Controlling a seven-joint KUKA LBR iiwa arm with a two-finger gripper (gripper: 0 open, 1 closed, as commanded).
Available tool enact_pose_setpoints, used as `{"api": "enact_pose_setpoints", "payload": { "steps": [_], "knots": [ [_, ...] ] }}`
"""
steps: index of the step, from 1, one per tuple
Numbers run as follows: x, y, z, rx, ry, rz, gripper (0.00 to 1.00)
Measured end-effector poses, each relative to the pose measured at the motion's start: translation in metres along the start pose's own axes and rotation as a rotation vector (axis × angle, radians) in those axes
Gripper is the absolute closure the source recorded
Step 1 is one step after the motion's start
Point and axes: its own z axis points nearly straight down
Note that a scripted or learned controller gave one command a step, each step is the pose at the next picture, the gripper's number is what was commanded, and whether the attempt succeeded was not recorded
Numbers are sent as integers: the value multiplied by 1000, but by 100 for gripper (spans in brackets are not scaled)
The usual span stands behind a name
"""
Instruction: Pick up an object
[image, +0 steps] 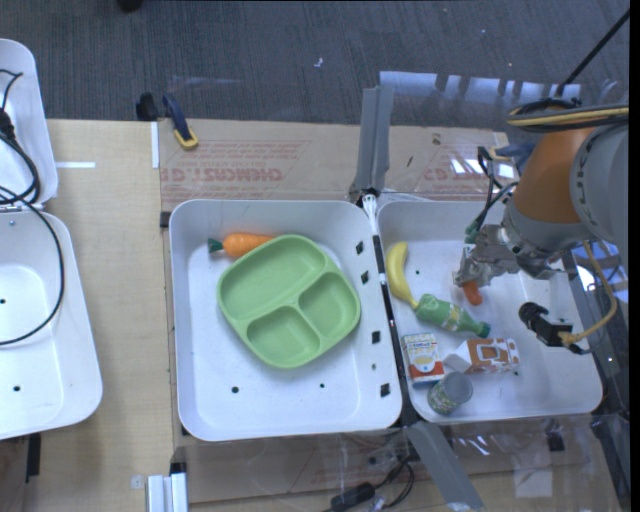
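Arm reaches in from the right; gripper (476, 272) low in the right bin (560, 395), near its back half. A small orange-red item (472, 293) sits right at the tip. Cannot tell if it is held or merely under the tool, and the state of the fingers is too blurred to call.

Likely pick targets, all in the right bin: banana (399, 272) by the left wall, green bottle (450, 315) lying on its side just beside it, two small cartons (423, 355) (492, 354) and a can (450, 392) toward the front.

Risks, as judged:
- Orange item is tiny; a closing grip could miss it or pinch only an edge, and it drops on lift.
- Bottle is round and smooth, lying down; a nudge would roll it.
- Things sit close together; a descent slightly off could catch the bottle as well.

Materials: bins are glossy white plastic, shallow, rounded corners. Left bin (200, 380) holds a matte green divided plate (289, 299) and a carrot (243, 243) touching its back rim. Cartons look like printed card. Worktop (110, 180) is pale wood.
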Motion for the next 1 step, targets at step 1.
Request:
{"api": "enact_pose_setpoints", "payload": {
  "steps": [1],
  "knots": [
    [19,26,-124,0,-1,143,100]
  ]
}}
